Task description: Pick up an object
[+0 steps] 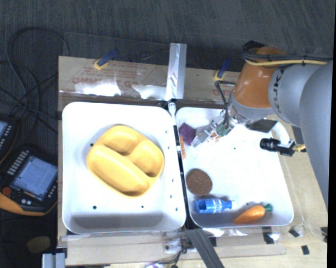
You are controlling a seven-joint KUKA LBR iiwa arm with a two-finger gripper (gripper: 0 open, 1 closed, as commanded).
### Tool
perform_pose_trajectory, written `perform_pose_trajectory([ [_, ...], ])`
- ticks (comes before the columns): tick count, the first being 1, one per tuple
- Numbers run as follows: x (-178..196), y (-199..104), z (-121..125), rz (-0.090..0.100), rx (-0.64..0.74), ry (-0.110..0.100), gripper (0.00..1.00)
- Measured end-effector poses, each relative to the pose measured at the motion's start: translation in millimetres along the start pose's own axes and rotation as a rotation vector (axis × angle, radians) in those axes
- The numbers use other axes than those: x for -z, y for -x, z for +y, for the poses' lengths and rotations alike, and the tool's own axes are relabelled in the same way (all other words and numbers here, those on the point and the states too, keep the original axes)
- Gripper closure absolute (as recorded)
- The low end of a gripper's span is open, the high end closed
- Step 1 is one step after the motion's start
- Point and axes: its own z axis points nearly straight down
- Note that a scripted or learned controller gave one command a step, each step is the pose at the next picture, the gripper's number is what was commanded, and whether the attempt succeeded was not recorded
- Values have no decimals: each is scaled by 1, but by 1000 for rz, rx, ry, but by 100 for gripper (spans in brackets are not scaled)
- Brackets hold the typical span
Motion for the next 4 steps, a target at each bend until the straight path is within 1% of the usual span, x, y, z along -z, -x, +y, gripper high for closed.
perform_pose_trajectory([
  [1,74,-12,3,39,-103,-40,0],
  [2,12,2,3,30,133,-27,0],
  [3,-22,-8,-5,34,129,-33,0],
  [4,-10,-7,-3,32,128,-28,100],
])
